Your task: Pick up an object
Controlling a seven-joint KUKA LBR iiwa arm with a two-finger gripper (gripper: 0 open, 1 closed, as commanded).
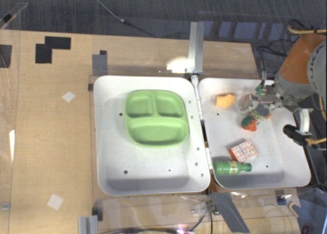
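Two white bins side by side on a wooden bench; left bin (110, 125) holds a green divided plate (155, 117), three compartments, sitting near its centre, slightly toward 12 o'clock.

Right bin (291, 161) holds the loose items; arm (301, 67) comes in from 3 o'clock, grey with orange band; gripper (259, 106) hangs over the bin's upper middle, about 1 o'clock from bin centre.

Likely target: a small red-orange toy with a green end (249, 122), looks like a strawberry or carrot shape, rounded, lying right below the gripper tip and touching or just under it; cannot tell if the fingers are around it, and cannot tell how wide the gripper is parted, too blurred and cluttered at the tip.

Yellow-orange chunk (225, 100), soft irregular shape, at 9 o'clock from the gripper, near but apart; small box with red and white pattern (243, 150) at 6 o'clock from the gripper, well apart, tilted; green bottle with yellow cap area (232, 167) lying on its side just below the box, near the bin's 7 o'clock corner.
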